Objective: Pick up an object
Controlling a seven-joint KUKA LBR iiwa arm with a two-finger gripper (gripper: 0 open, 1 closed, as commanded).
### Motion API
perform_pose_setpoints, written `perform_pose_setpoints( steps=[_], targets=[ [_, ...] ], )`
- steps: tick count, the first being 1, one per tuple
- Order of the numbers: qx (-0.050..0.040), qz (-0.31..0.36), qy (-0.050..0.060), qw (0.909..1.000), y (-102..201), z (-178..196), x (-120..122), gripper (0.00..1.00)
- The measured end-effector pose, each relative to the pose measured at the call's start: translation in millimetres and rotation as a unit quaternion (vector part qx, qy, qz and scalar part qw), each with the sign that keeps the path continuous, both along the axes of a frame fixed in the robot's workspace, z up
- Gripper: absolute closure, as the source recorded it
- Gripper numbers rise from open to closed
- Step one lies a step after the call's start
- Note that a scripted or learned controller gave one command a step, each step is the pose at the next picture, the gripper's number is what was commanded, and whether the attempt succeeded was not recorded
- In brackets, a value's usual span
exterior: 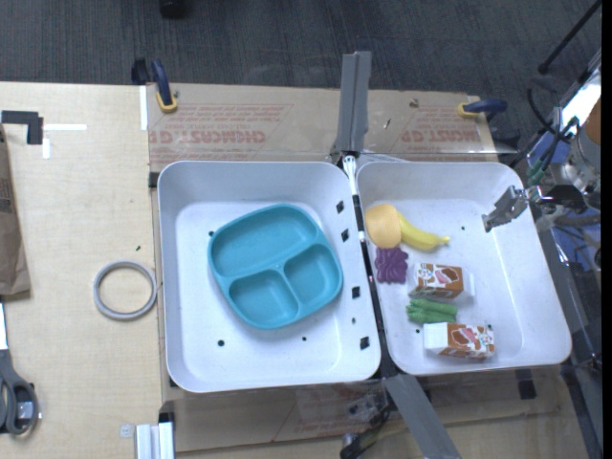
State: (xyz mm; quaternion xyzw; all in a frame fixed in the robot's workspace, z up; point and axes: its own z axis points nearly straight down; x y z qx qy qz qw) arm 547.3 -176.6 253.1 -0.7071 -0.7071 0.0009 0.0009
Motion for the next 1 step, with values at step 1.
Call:
perform_pose_setpoints(
  steps=[1],
  targets=[
    [-0.0004, -0.219, 0.001, 0.9757, 37.0, -88.1, 0.6, 0.0]
  ],
)
